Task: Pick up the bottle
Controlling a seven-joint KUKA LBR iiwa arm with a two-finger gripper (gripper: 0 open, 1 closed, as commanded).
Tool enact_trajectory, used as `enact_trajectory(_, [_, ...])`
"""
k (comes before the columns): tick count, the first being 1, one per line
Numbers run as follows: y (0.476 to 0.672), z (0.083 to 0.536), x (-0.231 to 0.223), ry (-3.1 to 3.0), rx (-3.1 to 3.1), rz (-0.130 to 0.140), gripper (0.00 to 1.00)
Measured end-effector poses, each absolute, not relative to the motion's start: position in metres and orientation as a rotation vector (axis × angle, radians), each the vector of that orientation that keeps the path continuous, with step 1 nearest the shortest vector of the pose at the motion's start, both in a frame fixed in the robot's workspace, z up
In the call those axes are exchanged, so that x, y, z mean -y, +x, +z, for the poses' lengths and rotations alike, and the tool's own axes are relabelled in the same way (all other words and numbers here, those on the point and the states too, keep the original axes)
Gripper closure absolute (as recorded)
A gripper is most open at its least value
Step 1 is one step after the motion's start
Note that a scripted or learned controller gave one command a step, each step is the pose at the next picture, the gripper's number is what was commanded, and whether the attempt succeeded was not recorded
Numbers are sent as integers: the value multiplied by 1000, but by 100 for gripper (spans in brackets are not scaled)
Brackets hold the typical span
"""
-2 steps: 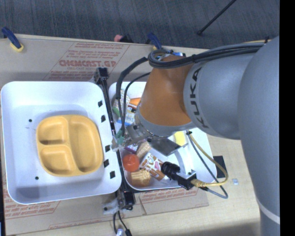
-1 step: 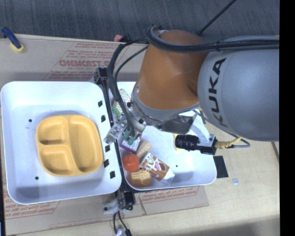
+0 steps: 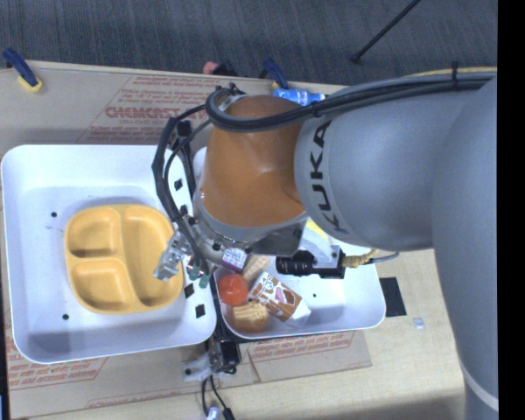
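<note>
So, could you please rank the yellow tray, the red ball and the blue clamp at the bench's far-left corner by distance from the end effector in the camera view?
1. Yellow tray: in the left bin, its right rim beside the end effector.
2. Red ball: in the right bin, just right of it.
3. Blue clamp: far off at the bench's upper-left corner.

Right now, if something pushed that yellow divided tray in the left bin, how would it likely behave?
The yellow tray looks like moulded plastic, so probably stiff and light. It lies flat on the left bin floor, so it would likely slide, not tip or roll. Its smooth, rounded rim may be slippery for the tool.
</note>
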State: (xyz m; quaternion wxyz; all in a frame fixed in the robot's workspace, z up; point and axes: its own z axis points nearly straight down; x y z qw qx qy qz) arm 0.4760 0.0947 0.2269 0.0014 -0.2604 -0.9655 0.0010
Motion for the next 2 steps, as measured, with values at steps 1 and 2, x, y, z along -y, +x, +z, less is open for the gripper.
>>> enact_trajectory(1, [476, 191, -81, -693, 3061, 3, 100])
enact_trajectory(2, [477, 307, -39, -1194, 2907, 1, 100])
